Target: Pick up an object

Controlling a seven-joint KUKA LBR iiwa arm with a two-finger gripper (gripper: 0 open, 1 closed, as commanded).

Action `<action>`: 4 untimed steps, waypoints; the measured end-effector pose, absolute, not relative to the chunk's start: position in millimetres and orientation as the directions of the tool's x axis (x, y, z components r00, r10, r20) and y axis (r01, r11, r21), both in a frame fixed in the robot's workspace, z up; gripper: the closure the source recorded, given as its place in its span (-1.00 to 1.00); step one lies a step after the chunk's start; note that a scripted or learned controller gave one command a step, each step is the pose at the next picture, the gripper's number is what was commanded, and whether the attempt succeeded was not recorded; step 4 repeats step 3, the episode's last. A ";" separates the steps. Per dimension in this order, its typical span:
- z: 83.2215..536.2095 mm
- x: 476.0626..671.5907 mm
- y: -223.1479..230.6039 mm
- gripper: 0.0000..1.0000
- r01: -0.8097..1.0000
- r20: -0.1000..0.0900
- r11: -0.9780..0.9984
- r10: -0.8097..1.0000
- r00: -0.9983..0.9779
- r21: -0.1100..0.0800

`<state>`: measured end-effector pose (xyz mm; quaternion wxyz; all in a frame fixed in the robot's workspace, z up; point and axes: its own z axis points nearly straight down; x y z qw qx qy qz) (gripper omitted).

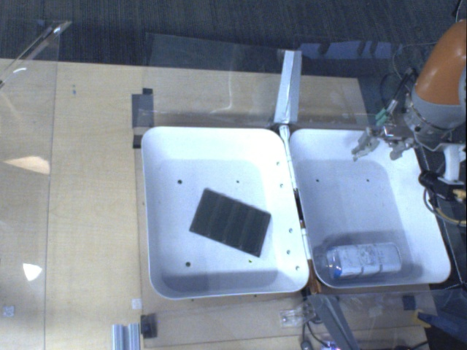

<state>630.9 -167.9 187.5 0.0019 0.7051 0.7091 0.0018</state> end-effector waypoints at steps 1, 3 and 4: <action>276.0 586.0 -196.3 -1.00 0.963 0.000 -0.270 0.963 0.270 0.006; 118.5 565.2 -146.1 -1.00 0.748 0.002 -0.663 0.748 0.663 -0.002; 118.5 565.2 -146.1 -1.00 0.748 0.002 -0.663 0.748 0.663 -0.002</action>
